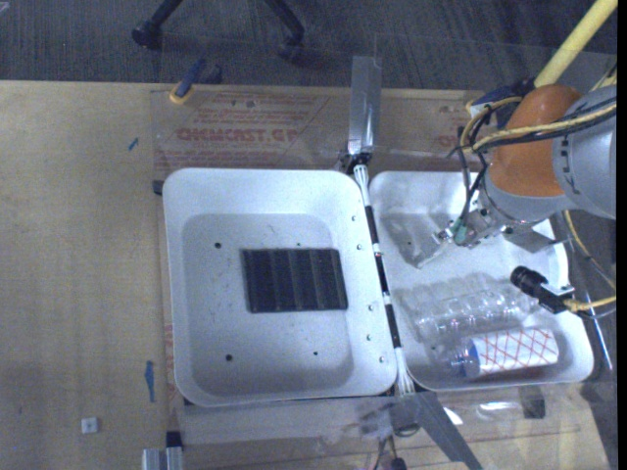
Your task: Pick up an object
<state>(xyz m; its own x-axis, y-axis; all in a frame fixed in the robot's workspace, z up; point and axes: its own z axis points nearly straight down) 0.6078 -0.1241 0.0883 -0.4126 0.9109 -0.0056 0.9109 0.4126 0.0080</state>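
Bottle (468, 308) of clear plastic lies on its side in the right bin (581, 352), long axis running left-right, slightly tilted. Gripper (460, 231) hangs above the bin's upper part; its opening cannot be judged.

Faint reddish lettering on the clear sheet (245, 130) I see well to the left of and above my claw (460, 233), too washed out to read, nothing else legible

Dark slatted mat (294, 280) in left bin (186, 213)
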